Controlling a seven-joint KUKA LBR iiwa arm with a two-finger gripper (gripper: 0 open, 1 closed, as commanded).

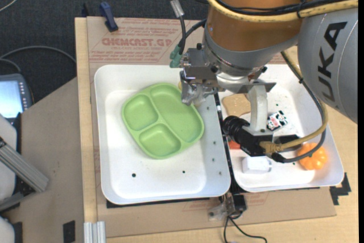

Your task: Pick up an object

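Green divided plate point(162, 122) lies flat in the left bin point(114, 171), tilted a little askew, with its three compartments facing up. It is much the largest thing on the bench and the only one in that bin, so it looks like the likely target of this try. The gripper point(192, 93) hangs at the plate's upper right rim, close to the wall between the bins. That placement makes sense: a shallow plate offers no body to close around, so the raised edge is probably the only part that could be pinched. Whether the gripper is spread, narrowed or already on the rim I cannot tell, because the wrist and the bulk of the arm point(261, 3) lean over it from the right. The right bin point(287, 178) holds smaller things: an orange ball point(314, 160) near its right wall, a small black-and-white block point(277, 120), a tan flat piece point(235, 103) and a white block point(256, 165). All of these lie apart from the gripper. Nothing appears lifted, so I judge the pick not yet made.
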